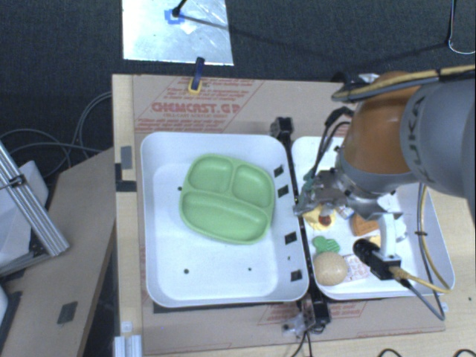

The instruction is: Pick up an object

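1. Small objects are what the task is after, and they lie heaped in the right bin, under and just beside the arm's wrist.
2. The gripper sits low over the left part of that bin, near the divider between the two bins. Whether it is spread or closed I cannot tell, since the wrist hides it, and nothing can be seen held in it.
3. A tan round ball lies near the bin's front edge. I judge it light and perhaps soft. Its round shape may roll out of a pinch, so a grip across its widest middle looks best.
4. A green toy piece lies just behind the ball, touching or nearly so. It looks like light, stiff plastic, and its bumpy edge would give the pincer something to bite on.
5. A yellow and red piece sits right by the gripper, partly hidden. It is too small to tell how it would handle.
6. An orange flat piece lies under the wrist. Being thin and low, it may be hard to get under, so an edge would be the spot to take.
7. Count in the right bin: at least four small items, with more possibly hidden by the arm.
8. The left bin holds one green divided plate, with three compartments. It looks like stiff, smooth plastic, wide and shallow, so only its rim would suit a pinch.
9. Two white bins in all, side by side.
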### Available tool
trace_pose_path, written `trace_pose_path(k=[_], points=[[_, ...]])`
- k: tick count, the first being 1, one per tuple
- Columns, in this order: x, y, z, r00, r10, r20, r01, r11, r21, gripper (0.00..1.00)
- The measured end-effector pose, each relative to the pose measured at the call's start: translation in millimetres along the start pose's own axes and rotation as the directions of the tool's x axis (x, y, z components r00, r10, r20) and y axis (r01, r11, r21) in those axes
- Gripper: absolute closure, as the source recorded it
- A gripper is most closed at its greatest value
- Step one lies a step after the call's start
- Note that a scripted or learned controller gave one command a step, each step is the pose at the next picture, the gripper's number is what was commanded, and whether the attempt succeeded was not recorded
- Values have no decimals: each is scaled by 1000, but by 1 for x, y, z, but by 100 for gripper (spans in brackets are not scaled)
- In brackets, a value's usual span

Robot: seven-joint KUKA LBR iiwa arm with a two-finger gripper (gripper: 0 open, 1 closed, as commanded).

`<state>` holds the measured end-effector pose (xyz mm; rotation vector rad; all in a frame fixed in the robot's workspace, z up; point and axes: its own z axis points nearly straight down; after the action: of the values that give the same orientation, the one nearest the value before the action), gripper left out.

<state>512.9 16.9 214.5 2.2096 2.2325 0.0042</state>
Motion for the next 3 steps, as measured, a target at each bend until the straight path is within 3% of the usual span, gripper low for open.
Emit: trace_pose_path(k=[1,2,3], points=[[44,20,-13,1000,1,0,-1,1000,-2,100],[87,32,0,1000,3,1,-3,1000,0,100],[83,32,-19,1000,5,1,-5,1000,1,100]])
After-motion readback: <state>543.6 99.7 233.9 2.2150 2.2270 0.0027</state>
